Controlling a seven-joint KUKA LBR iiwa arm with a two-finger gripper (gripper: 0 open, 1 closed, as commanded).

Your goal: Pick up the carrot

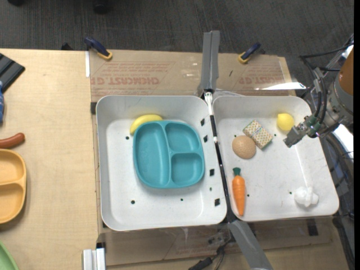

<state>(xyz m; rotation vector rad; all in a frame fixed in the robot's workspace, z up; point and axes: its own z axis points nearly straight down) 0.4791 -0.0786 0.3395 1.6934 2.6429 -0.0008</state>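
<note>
Two shallow white plastic bins side by side on the bench: left bin (112, 207), right bin (270, 204). In the right bin, near the front left corner and just beside the left wall: small orange toy carrot with a green top (239, 193), lying flat, green end toward the back, tip toward the front, untouched. Just behind the carrot, apart from it: tan egg-shaped object (243, 147). Touching or nearly touching the egg shape at its upper right: small patterned block, tilted (257, 134). Farther right, near the back wall: yellow lemon-shaped object (285, 121). Near the front right corner: small crumpled white object (306, 197). In the left bin: teal plastic plate with three compartments (167, 153), flat on the floor of the bin; behind its upper left edge, partly hidden: yellow banana-shaped object (145, 120). Grey two-finger pincer (293, 136) reaching in from the right, above the right bin near its right wall, just right of the lemon shape and well apart from the carrot. Nothing between the fingers; whether spread or closed: cannot tell, too small and dark. On the bare bench at far left: orange divided plate (10, 187), and above it a reddish sausage-shaped object (11, 140).
</note>
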